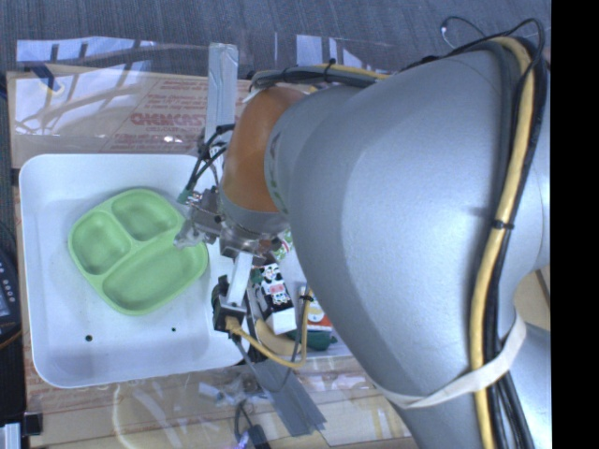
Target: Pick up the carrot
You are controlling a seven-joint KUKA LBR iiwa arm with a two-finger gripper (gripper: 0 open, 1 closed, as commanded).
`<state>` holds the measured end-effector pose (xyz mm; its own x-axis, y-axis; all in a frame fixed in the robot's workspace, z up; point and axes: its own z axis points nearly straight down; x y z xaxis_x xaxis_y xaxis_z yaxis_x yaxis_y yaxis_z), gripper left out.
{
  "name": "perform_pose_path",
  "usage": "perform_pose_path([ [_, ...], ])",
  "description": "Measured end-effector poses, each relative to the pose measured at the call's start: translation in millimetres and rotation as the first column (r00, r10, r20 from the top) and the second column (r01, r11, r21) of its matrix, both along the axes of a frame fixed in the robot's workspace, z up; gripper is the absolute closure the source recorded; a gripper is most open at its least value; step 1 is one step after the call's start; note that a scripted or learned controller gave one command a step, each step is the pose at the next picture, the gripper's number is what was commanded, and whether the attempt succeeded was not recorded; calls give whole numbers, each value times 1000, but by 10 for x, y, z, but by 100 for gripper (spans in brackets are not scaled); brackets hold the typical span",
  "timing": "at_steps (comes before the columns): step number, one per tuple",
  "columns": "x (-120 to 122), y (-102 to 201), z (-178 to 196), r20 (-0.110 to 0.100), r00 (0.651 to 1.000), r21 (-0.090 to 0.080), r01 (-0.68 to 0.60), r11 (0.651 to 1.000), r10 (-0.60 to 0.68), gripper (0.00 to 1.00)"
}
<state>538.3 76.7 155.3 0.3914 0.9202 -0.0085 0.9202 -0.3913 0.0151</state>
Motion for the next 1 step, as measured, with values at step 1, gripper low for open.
perform_pose_path([
  [1, -42, -167, 49, -19, 1000, -24, 12, 1000, -12, 100],
])
